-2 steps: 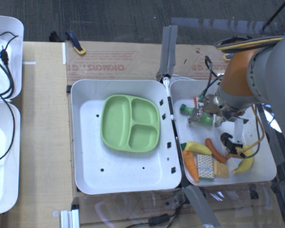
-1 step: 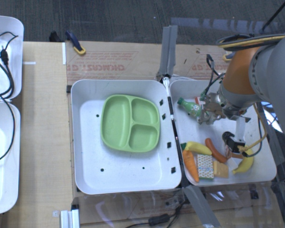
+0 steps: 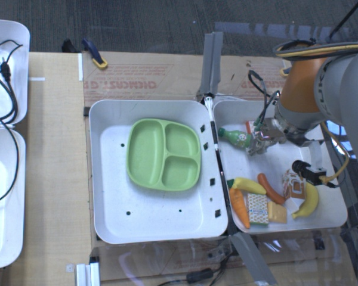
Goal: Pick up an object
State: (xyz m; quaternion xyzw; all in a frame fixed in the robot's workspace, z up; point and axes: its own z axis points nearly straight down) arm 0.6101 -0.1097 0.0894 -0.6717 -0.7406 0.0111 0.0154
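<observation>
The green bottle [image 3: 235,137] lay on its side at about ten o'clock in the right bin [image 3: 334,218], close to the wall shared with the left bin [image 3: 107,219]. It looked small, smooth and rounded, with a pale label patch, so it would probably roll or slip under an off-centre pinch. The gripper [image 3: 259,145] sat just at the bottle's three o'clock, low over the bin floor, which suggests the bottle was the item being tried for. Nothing could be seen clasped in the claw, and whether it was released or clenched could not be told.

The bottle lay apart from the other items, likely making it the easier target. These were heaped toward six o'clock of the same bin: a banana [image 3: 249,185], a red sausage [image 3: 270,188], a carrot [image 3: 238,207] and a second banana [image 3: 311,201], touching or overlapping. The arm [image 3: 304,88] entered from three o'clock. A green divided plate [image 3: 164,155] rested flat at the left bin's centre.
</observation>
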